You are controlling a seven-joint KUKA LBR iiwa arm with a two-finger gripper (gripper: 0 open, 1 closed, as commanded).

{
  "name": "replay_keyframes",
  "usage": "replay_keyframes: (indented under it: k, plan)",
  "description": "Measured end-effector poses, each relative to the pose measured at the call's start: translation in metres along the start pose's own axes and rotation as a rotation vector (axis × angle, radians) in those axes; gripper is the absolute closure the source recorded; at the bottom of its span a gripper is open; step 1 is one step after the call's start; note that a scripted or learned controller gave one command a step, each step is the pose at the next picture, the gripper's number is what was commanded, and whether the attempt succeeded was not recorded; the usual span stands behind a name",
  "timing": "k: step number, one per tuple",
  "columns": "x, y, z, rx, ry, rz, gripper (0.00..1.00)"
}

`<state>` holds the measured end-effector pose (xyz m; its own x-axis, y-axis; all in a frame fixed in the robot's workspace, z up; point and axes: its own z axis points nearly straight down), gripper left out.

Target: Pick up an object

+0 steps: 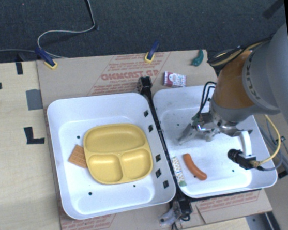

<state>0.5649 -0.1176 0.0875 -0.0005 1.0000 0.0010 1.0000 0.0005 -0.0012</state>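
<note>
- Looking down from my remote station, I see two white bins side by side on a cardboard sheet (123, 72).
- My left bin (64, 147) holds a yellow divided plate (118, 152), with a tan cracker-like piece (77, 156) tucked against its left edge.
- My right bin (245, 177) holds a small orange-red sausage (194, 166) near its front left, and a thin printed packet (178, 171) just left of it along the wall.
- My grey arm (244, 86), orange-banded, reaches in from the right.
- My gripper (188, 134) sits low over the right bin's middle, above and apart from the sausage.
- Its jaws look spread, with nothing between them.
- A small red-and-white packet (174, 79) lies on the cardboard behind the bins.
</note>
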Motion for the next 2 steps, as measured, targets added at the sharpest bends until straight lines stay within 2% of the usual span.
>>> replay_keyframes:
  k: [1, 2]
  plan:
    - [0.0219, -0.0356, 0.001, -0.007, -0.003, 0.001, 0.0]
    - [0.0211, -0.0353, -0.0086, -0.008, -0.005, 0.001, 1.0]
